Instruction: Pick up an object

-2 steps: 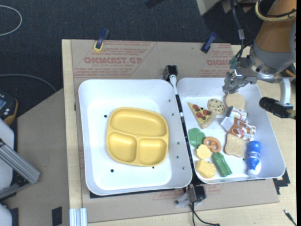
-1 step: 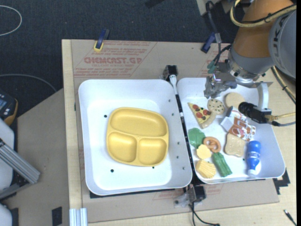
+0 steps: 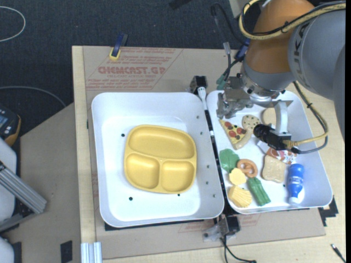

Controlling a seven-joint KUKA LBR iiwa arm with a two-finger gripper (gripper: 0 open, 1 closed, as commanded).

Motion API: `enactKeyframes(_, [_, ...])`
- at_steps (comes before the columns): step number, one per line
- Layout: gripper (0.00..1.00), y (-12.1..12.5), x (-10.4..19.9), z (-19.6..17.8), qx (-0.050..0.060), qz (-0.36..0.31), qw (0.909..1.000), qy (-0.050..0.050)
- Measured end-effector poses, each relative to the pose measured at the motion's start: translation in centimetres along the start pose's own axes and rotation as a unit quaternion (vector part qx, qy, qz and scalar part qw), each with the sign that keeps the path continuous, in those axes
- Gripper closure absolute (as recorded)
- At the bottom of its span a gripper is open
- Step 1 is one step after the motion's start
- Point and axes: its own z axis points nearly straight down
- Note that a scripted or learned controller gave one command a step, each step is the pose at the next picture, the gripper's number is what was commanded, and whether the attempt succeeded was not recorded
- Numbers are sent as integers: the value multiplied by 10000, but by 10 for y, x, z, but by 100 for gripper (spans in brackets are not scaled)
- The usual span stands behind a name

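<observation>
Several toys crowd the right bin (image 3: 321, 171); end effector (image 3: 233, 106), grip state unclear, above the pizza slice (image 3: 236, 133), may snag neighbours.

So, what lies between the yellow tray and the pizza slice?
In the camera view, bare white floor beside the yellow tray, then the two bins' adjoining rims, then the pizza slice.

Around the tan cardboard-topped bench (image 3: 137, 64) we see dark grey carpeted floor (image 3: 66, 15), with a thin pale cable loop (image 3: 16, 23) at its upper left.
</observation>
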Motion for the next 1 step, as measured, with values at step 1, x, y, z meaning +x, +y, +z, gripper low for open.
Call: enactKeyframes(1, [100,-24,52,9,8,8,10000,-5])
